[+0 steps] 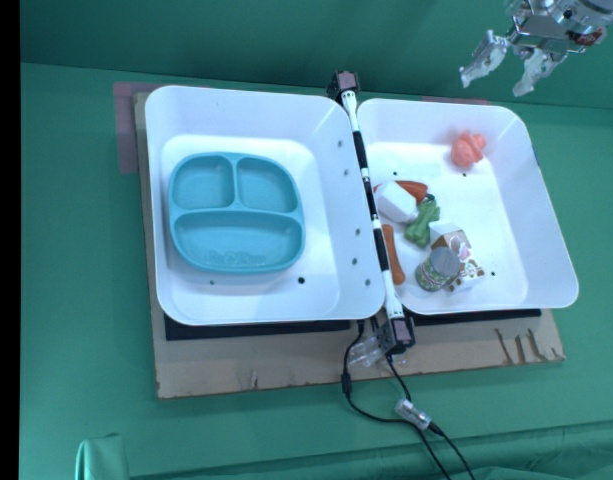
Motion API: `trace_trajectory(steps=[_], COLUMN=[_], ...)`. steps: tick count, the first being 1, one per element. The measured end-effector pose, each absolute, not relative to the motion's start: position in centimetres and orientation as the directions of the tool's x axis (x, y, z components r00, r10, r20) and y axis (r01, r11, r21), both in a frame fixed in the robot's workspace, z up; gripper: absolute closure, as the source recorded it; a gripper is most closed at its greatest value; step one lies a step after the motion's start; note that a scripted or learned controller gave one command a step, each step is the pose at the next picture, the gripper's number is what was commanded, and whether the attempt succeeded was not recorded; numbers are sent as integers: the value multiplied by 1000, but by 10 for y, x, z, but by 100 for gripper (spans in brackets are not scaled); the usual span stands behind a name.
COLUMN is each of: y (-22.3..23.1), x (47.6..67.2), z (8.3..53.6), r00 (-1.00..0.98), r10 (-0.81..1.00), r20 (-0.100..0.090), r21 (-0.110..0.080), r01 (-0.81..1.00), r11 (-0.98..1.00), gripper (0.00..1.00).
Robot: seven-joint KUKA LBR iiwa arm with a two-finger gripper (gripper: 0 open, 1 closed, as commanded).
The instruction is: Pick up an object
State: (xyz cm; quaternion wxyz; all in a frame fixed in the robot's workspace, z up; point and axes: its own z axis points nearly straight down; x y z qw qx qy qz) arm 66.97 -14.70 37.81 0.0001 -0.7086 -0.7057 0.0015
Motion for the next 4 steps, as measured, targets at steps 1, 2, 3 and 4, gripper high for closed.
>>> trace_trajectory(steps=[1,2,3,4], y=[-102,-99,-99,-107], x=[659,651,630,597], z=[252,194,186,186], r00=[3,4,3,4], r10=[1000,1000,1000,1000], r20=[-2,-3,-5,-6], r21=[-1,9,18,19], r01=[1000,1000,1000,1000], r11=[-3,-4,-3,-4], gripper=[0,0,0,0])
